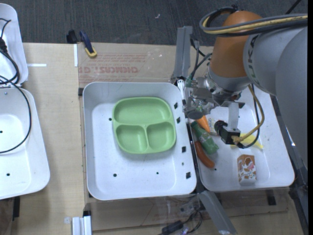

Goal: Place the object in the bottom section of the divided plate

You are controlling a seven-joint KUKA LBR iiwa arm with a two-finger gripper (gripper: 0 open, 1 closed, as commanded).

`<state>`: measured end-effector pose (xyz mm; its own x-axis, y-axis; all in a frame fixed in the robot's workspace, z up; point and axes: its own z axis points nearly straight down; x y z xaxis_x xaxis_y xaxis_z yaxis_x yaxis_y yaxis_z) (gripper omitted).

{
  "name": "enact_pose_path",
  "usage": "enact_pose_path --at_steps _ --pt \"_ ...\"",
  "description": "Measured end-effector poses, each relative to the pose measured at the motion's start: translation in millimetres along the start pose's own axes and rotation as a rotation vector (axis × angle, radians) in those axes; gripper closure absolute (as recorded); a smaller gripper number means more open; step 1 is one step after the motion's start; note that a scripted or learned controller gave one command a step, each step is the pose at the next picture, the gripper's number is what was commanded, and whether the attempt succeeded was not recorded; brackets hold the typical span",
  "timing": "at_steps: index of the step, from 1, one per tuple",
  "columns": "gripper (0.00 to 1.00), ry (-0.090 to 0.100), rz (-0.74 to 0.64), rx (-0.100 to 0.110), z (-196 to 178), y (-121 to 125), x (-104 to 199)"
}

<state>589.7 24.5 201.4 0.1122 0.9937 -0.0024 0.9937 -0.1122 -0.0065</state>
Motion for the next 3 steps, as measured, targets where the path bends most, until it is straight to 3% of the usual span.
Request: enact_pose_path --at_steps 1,2,3 --pt "1.0 -0.001 -0.204 -0.003 12 14 68" --pt "1.0 -0.001 -0.311 -0.003 51 54 117" --pt "0.0 -0.001 -0.312 -0.004 51 54 117"
